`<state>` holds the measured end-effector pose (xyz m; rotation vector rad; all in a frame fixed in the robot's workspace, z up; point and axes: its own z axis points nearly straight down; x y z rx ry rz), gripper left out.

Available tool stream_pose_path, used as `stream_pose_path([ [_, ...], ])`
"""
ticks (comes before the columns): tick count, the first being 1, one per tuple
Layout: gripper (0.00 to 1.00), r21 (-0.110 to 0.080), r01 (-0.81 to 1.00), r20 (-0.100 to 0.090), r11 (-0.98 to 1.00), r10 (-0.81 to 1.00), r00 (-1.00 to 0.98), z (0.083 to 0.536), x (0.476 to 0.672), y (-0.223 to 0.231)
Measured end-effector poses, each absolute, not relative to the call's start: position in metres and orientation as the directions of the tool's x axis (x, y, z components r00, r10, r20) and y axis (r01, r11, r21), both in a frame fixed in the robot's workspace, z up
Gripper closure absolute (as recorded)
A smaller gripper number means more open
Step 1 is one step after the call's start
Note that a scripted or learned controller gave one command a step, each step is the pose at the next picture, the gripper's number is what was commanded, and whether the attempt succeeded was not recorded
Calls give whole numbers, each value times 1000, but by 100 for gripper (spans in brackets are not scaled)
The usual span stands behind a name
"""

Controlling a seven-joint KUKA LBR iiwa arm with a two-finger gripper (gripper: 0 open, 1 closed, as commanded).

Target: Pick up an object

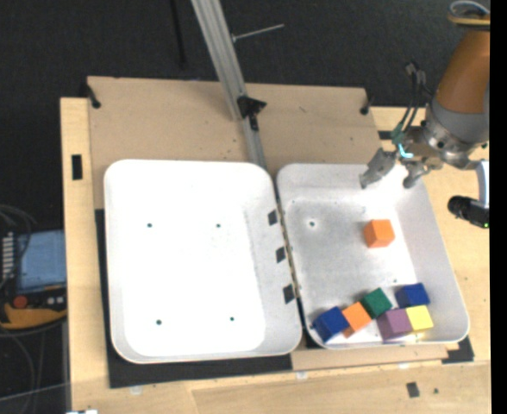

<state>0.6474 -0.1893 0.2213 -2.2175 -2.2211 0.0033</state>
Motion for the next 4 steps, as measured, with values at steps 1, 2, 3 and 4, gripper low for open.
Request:
stream_pose_path([
  [1, 0, 0, 1000, -3, 5, 1000, -5, 225, 648, -190],
  [2, 0, -2, 1000, -2, 4, 1000, -4, 181, 653, -194],
  [3, 0, -3, 1000, -2, 6, 1000, -6, 120, 656, -196],
  [4, 0, 0, 1000, -3, 7, 1000, -7, 97, 657, -198],
])
